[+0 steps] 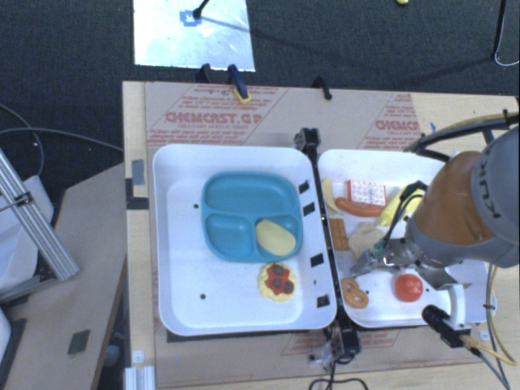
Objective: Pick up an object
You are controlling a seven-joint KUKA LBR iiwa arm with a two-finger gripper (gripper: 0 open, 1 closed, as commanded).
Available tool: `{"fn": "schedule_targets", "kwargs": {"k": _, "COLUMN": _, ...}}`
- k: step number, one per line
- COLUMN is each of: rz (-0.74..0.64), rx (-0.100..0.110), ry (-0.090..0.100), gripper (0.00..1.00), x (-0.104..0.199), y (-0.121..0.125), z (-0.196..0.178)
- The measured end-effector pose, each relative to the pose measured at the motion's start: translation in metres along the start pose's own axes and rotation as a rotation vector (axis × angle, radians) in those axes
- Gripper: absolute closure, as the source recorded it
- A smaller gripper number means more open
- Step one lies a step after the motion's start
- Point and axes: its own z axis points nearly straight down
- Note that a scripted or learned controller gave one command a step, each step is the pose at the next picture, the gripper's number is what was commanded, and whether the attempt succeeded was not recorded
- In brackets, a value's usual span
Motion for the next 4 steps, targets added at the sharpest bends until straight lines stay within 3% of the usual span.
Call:
{"fn": "schedule_targets", "kwargs": {"k": 1, "rz": -0.001, "rx": -0.012, "ry": -0.003, "gripper": 0.00, "x": 0.109, "y": 0.003, "z": -0.106}}
{"fn": "schedule_targets", "kwargs": {"k": 2, "rz": 0.016, "rx": -0.002, "ry": -0.008, "gripper": 0.00, "x": 0.060, "y": 0.000, "z": -0.100}}
{"fn": "schedule_targets", "kwargs": {"k": 3, "rz": 0.013, "rx": -0.019, "ry": -0.010, "gripper": 0.00, "x": 0.012, "y": 0.001, "z": -0.241}}
{"fn": "schedule_targets", "kwargs": {"k": 4, "rz": 0.018, "rx": 0.013, "ry": -0.006, "gripper": 0.00, "x": -0.047, "y": 0.006, "z": -0.075}}
